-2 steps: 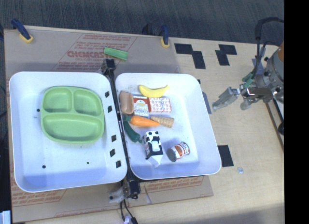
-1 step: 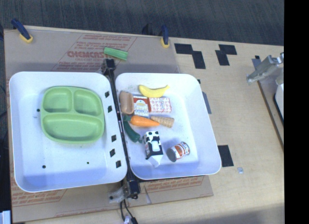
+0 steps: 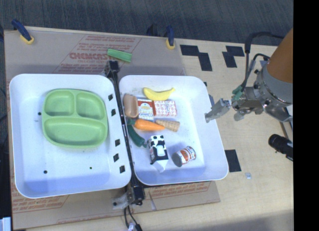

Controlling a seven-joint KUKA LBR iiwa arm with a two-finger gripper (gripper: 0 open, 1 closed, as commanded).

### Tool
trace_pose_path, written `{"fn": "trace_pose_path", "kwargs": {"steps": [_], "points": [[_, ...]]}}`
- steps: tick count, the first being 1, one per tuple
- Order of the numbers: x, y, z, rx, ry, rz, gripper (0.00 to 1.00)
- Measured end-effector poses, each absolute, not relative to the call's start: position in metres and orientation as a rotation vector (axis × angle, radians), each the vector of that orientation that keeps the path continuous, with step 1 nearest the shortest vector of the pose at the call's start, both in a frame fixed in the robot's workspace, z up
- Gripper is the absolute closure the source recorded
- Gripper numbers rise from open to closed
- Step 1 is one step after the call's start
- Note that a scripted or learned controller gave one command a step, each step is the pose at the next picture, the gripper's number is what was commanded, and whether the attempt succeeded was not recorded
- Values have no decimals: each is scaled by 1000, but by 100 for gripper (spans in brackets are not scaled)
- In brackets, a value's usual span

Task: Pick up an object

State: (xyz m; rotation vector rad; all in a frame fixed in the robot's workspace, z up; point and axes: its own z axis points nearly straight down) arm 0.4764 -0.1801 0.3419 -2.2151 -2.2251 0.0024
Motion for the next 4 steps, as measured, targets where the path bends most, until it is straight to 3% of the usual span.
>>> {"fn": "trace_pose_path", "kwargs": {"steps": [1, 2, 3, 4], "points": [[502, -117, 187, -2210, -2226, 5, 0], [545, -145, 91, -2212, -2227, 5, 0], [545, -145, 102, -2206, -2232, 7, 100], [545, -145, 102, -2207, -2231, 7, 0]]}}
